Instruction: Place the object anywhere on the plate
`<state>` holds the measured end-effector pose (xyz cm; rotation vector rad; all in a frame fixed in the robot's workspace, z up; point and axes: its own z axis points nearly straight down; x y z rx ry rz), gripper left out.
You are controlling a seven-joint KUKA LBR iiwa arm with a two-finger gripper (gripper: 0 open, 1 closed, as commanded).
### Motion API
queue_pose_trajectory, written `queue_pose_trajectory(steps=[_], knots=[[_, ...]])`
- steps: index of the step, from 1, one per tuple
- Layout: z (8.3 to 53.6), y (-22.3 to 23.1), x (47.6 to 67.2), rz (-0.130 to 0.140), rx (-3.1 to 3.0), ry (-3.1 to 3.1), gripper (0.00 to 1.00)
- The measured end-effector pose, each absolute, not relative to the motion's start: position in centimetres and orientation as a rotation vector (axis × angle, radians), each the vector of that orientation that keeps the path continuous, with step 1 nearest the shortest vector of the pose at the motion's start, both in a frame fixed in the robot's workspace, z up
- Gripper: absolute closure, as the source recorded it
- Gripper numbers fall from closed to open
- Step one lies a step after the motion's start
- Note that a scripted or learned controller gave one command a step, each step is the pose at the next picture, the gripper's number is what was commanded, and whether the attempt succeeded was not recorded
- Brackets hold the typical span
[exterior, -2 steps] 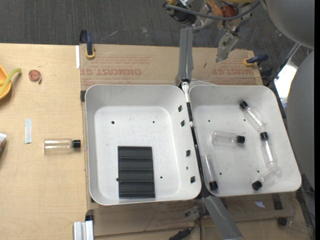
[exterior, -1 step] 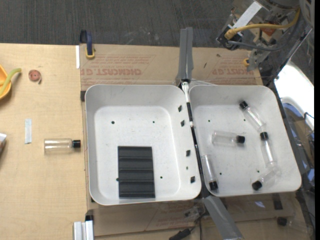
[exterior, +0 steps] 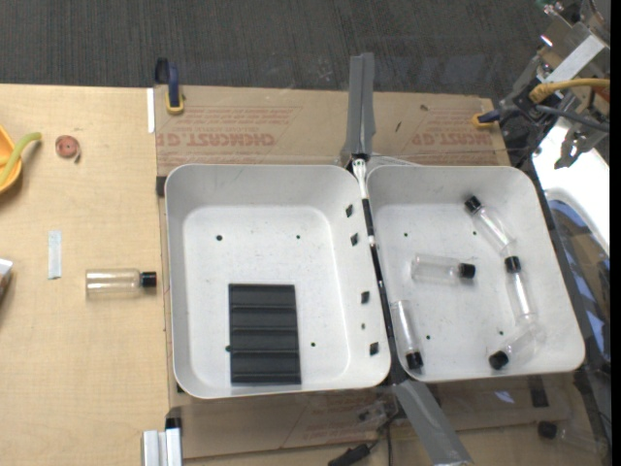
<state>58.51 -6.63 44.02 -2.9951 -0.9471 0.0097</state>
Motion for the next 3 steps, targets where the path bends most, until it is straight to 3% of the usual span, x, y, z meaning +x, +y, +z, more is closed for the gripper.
queue_pose_trajectory(steps=[1,2,3], knots=[[44.1,5.2,64.8,0.003,-3.127,-0.310,0.00],[44.0,-6.6,64.9,0.007,-3.125,-0.341,0.00],[44.0,-13.7,61.4,0.011,-3.122,-0.352,0.00]])
